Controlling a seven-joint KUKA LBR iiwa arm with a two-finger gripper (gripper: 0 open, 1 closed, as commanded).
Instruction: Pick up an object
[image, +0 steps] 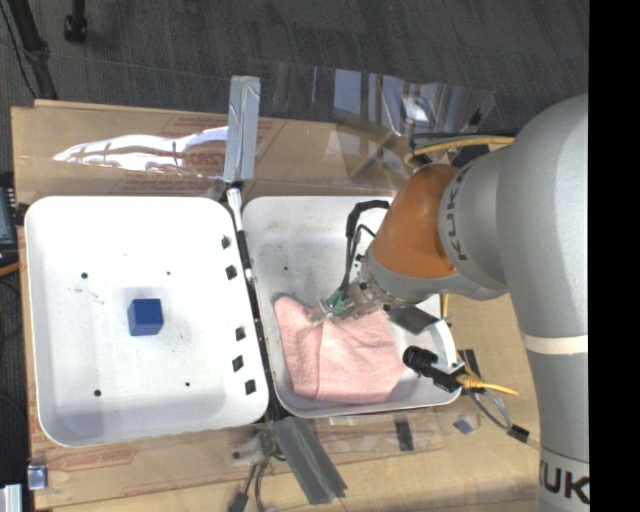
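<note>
— Bins (60, 230) are seen side by side on a cardboard-covered bench (300, 140). What is shown in each?

— A small blue cube (146, 316) is seen alone near the middle of the left bin. A crumpled pink cloth (340, 355) is spread over the floor of the right bin (290, 225), toward its near wall.

— And the arm?

— The grey arm (520, 220), reaching in from the right, is bent down over the right bin, its orange band (420, 225) above the wrist. The gripper (343, 303) is pressed to the cloth's upper edge; whether it is clenched or released cannot be told, as it is hidden by the wrist.
</note>
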